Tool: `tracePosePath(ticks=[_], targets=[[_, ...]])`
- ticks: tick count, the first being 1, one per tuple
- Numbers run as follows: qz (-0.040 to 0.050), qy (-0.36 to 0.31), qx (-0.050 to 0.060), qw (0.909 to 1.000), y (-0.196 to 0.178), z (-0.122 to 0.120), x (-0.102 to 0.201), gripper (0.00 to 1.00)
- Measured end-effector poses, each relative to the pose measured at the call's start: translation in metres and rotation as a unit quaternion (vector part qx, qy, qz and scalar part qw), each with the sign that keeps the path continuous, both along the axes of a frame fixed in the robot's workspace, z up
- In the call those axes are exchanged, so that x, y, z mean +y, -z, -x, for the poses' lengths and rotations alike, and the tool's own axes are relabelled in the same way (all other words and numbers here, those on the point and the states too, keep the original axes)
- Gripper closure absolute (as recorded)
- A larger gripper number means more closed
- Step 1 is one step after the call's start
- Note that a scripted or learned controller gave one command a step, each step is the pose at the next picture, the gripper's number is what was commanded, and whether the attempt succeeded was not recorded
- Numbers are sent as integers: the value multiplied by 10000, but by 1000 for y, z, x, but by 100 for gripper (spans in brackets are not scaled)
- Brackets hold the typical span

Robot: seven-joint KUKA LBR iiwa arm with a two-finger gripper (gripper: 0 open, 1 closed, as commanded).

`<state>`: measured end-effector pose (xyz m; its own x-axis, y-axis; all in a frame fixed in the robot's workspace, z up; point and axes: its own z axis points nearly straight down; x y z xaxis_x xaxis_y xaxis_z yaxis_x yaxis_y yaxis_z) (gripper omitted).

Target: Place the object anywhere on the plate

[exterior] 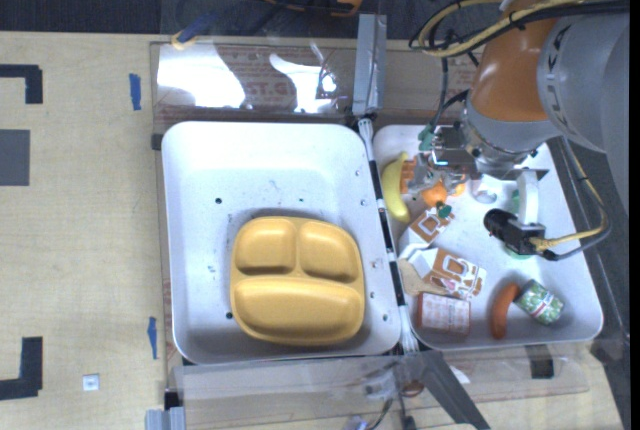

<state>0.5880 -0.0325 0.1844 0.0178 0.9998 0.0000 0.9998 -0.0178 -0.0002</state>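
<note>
A yellow divided plate lies in the left bin, toward its front. My gripper is lowered into the back left part of the right bin, over a cluster of small items. A small orange item sits right under it, with a yellow banana just to its left against the bin wall. Whether anything is gripped is hidden by the wrist and the clutter.
The right bin also holds a small printed carton, a brown-and-white box, a pinkish packet, an orange carrot-like piece and a green can. A black cable plug hangs by the wrist. A ridge divides the bins.
</note>
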Motion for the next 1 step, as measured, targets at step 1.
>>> tracePosePath(ticks=[1], targets=[[-2,-241,17,9997,1,60,70,100]])
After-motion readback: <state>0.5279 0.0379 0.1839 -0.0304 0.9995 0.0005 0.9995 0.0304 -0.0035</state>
